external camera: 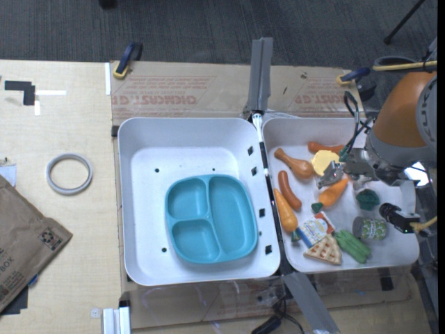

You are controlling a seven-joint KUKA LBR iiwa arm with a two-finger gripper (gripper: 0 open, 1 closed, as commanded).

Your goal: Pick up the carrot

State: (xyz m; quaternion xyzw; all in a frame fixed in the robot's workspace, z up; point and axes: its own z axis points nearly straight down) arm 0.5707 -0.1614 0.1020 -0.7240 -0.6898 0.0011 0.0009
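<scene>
The carrot [333,193], a short orange piece with a green stub at its lower left end, lies tilted in the middle of the right bin [410,256]. My gripper [332,177] reaches in from the right and hangs directly over the carrot's thick upper end, very close to it or touching it. The grey arm with its orange band [407,110] stands over the bin's right side.
Beside the carrot in the right bin lie a long orange vegetable [285,213], a sausage [289,189], a drumstick [295,163], a yellow piece [322,161], a pizza slice [324,250], a green vegetable [352,246], a can [370,228]. The left bin [139,186] holds a teal divided plate [210,218].
</scene>
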